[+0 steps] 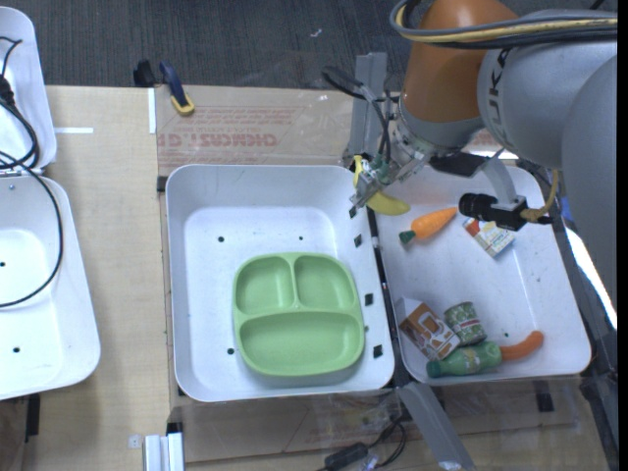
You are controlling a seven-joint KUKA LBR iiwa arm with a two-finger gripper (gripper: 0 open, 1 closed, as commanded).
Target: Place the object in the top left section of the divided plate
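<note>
Green three-section plate [296, 315], smooth plastic, fingers [378, 186] apparently pinching curved yellow banana [391, 204].

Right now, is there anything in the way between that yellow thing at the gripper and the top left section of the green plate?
Only the bins' adjoining walls lie between the yellow object, at the gripper, and the divided plate.
</note>
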